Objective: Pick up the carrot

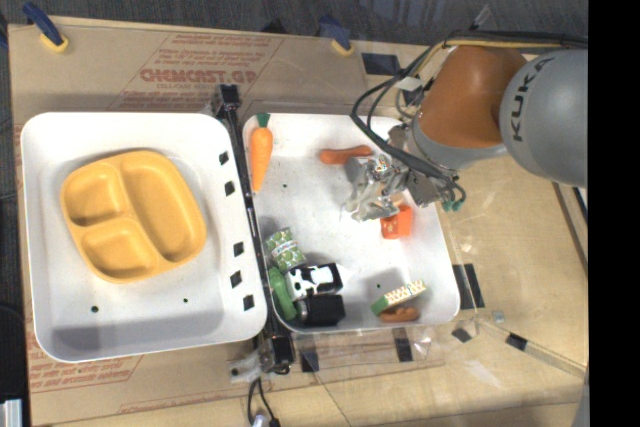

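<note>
The carrot [260, 151], orange with a green top, lies along the left wall of the right bin [300, 130] near its far corner, green end pointing away. My gripper [371, 191] hangs over the middle-right of that bin, well to the right of the carrot and apart from it. A small orange-red block [398, 223] sits just to the gripper's lower right. I see nothing of the carrot near the gripper.
A small orange sausage-shaped piece [345, 155] lies just beyond the gripper. Green packets [282, 246], a black-and-white toy [316, 281] and a hot-dog-like item [400, 301] crowd the bin's near edge. The left bin [40, 215] holds a yellow divided tray [132, 213].
</note>
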{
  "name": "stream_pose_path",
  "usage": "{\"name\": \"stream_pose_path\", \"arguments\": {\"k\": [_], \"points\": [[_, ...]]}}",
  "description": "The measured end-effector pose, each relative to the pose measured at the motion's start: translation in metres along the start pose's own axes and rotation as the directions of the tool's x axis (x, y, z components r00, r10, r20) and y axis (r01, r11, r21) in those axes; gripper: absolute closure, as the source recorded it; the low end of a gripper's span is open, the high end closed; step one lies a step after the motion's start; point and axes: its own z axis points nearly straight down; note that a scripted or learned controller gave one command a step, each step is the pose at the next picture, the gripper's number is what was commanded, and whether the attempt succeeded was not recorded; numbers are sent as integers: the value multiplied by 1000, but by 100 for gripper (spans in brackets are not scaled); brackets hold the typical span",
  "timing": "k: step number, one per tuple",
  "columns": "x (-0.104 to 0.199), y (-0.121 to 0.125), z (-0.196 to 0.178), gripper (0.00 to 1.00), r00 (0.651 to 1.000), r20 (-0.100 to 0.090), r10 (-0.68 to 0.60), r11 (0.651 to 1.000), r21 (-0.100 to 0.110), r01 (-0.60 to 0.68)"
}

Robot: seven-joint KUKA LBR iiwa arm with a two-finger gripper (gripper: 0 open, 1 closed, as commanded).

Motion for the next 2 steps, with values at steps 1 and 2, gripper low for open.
{"name": "stream_pose_path", "arguments": {"k": [1, 2], "points": [[-40, -14, -135, 100, 990, 5, 138, 990, 6, -138], [-65, -18, -210, 100, 993, -1, -114, 993, 3, 114]]}}
